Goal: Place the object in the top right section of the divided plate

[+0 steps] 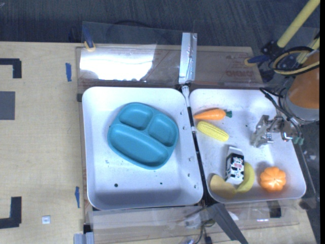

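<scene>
Inspected L to R. Table [35,136]: light wood, black corner marks and blue tape tabs at far L. L bin [96,182]: white, shallow, held blue divided plate [143,134] approx. centre, tilted in plan; three sections seen, all bare. Centre divider between bins, with upright metal strip [188,57] behind it. R bin [244,103]: held all loose items. Carrot [210,115] at upper L, lying across, green end to R. Corn cob [213,131] just below carrot, angled, apart from it. Small milk carton [235,167] w/ cow print lower centre, resting on banana [238,183] curved along front wall. Orange pumpkin-like fruit [272,179] at front R, near banana tip, not touching. Tool [265,131] hovered over R bin's upper R area, above bin floor; fingers spread, nothing between them. Noted grey arm w/ orange band [304,93] entering from R edge.
</scene>
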`<action>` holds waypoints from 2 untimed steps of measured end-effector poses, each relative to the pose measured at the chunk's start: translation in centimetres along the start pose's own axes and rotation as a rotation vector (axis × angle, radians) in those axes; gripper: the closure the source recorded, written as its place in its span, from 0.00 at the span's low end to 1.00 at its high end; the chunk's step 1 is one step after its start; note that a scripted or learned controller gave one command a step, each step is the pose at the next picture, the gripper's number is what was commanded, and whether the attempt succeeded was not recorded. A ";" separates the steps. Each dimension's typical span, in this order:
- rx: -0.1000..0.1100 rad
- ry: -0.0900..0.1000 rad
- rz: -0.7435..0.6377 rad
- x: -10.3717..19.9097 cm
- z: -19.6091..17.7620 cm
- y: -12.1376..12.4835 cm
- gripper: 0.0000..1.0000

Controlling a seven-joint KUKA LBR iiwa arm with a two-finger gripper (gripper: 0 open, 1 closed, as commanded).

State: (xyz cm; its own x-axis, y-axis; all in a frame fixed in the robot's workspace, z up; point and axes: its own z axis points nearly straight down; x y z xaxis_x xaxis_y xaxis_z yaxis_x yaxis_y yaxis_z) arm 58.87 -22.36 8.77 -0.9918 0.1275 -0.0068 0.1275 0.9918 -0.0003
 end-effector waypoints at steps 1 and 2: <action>-0.001 0.002 0.000 0.0 0.1 0.0 0.00; 0.001 0.003 0.455 3.0 0.1 -0.3 0.00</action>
State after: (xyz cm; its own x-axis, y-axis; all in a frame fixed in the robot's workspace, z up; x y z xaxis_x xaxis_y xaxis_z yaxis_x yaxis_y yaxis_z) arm 55.89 -22.30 8.66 -0.8346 0.5508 -0.0034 0.5508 0.8346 0.0015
